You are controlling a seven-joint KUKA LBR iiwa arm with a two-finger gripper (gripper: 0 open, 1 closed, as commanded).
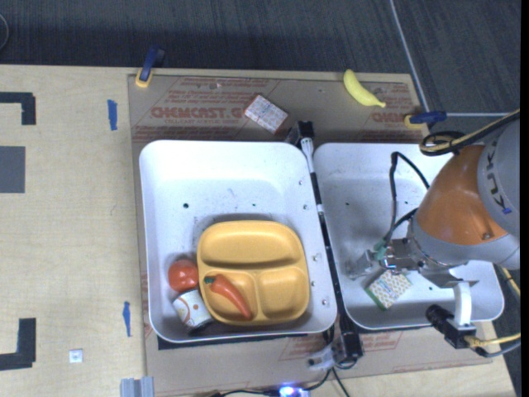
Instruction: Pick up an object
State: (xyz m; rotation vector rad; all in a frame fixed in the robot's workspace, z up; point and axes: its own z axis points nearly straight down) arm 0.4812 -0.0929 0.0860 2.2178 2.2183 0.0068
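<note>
1. The gripper (382,259) sits low in the right bin (364,172) — whether it is parted or closed I cannot tell, the wrist hides it.
2. A small patterned packet (389,288) lies just below and slightly right of the tip, flat, long axis slanting up to the right.
3. The bin's near wall runs close beneath the packet — tight there, with open floor above and to the left.
</note>
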